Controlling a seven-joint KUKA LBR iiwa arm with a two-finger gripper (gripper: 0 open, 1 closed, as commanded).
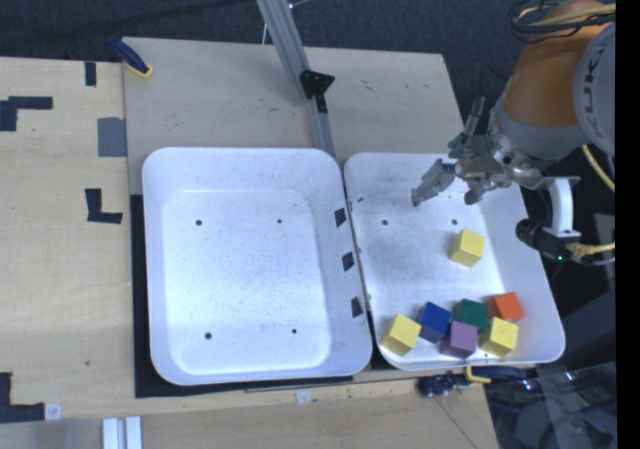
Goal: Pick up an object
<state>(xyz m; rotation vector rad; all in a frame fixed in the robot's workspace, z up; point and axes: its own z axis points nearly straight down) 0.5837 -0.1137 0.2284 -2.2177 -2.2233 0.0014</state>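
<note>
Yellow, apparently rigid and light, a lone cube point(466, 247) is seen in the camera view on the floor of the right bin point(400, 237), apart from the cluster of cubes point(455, 327) near the front wall. The gripper point(449, 188) hovers above it, fingers spread, nothing held. Opposite flat faces would suit grasping; as a cube, no long axis is evident.

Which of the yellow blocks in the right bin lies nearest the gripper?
The lone yellow block, apart from the rest in the middle of the right bin, just below the gripper. The other two yellow blocks sit in the cluster along the near rim.
</note>
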